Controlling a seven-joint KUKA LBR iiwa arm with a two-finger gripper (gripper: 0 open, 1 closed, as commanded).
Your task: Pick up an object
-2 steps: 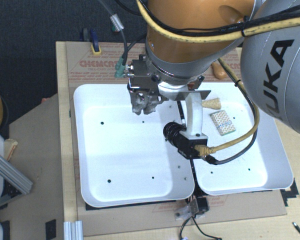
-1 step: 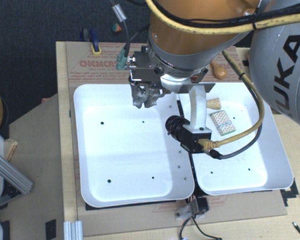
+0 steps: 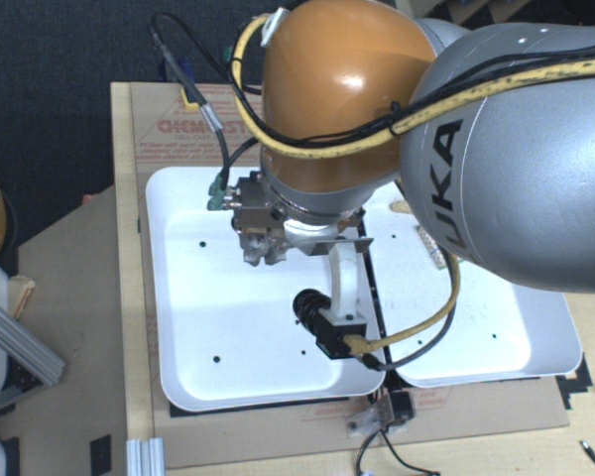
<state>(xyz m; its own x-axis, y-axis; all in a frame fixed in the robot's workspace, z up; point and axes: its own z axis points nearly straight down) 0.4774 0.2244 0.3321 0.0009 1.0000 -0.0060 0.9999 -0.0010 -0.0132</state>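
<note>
Orange wrist band (image 3: 342, 77) hides the claw over the left bin (image 3: 193, 305); grip unclear

The grey arm (image 3: 516, 147) comes in from the right and bends steeply down, its large orange band (image 3: 342, 77) facing the camera and hiding most of the wrist below. A yellow cable (image 3: 307, 145) loops around the orange band and runs along the grey link, and another stretch of it curves down to a black fitting (image 3: 322, 330) under the wrist. The gripper (image 3: 261, 236) hangs beneath the band at its left side, a dark metal block pointing downward.
</note>
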